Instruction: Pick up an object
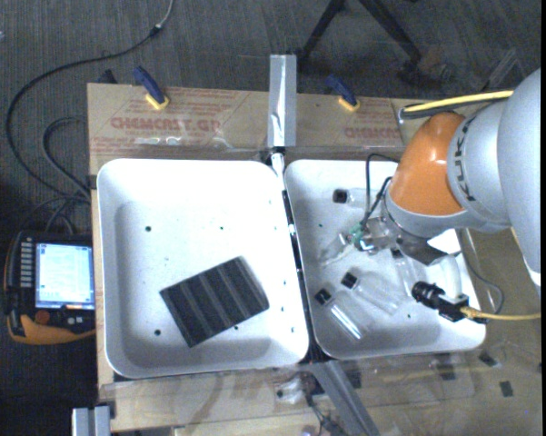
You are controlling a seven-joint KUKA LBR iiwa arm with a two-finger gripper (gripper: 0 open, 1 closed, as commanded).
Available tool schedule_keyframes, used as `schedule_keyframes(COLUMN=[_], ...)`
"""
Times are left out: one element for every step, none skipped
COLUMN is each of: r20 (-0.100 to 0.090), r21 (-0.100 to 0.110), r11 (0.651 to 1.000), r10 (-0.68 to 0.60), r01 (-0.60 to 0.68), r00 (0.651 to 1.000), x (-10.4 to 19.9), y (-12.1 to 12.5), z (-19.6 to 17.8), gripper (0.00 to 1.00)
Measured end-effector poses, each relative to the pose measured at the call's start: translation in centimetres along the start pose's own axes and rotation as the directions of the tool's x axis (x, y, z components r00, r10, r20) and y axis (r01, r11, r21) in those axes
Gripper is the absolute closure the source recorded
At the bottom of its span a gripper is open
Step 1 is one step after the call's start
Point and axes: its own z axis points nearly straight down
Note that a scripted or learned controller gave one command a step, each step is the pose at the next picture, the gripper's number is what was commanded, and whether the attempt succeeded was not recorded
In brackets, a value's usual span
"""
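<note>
My gripper (371,236) is down inside the right bin (454,339), under the orange band of the arm (427,178). Just to its left, close to the tip, lies a small greenish piece (355,238); I cannot tell whether they touch. Small black cubes sit in this bin at the back (340,195), near the left wall (323,295) and in the middle (349,280). A clear plastic piece (345,320) rests towards the front. In the left bin (127,198) a black ribbed block (215,300) lies flat at a slant.
A grey post (282,98) stands at the back between the two bins. Blue clamps (150,87) (342,93) grip the cardboard behind them. A handheld pendant (53,284) lies left of the bench.
</note>
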Motion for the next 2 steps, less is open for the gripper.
schedule_keyframes(r20=[-0.002, -0.002], r21=[-0.004, -0.003], r11=[1.000, 1.000], r10=[0.001, 0.001], r01=[-0.001, -0.001], r00=[1.000, 1.000], x=[0.04, 0.04], y=[0.14, 0.13], z=[-1.01, -1.00], gripper=[1.00, 0.00])
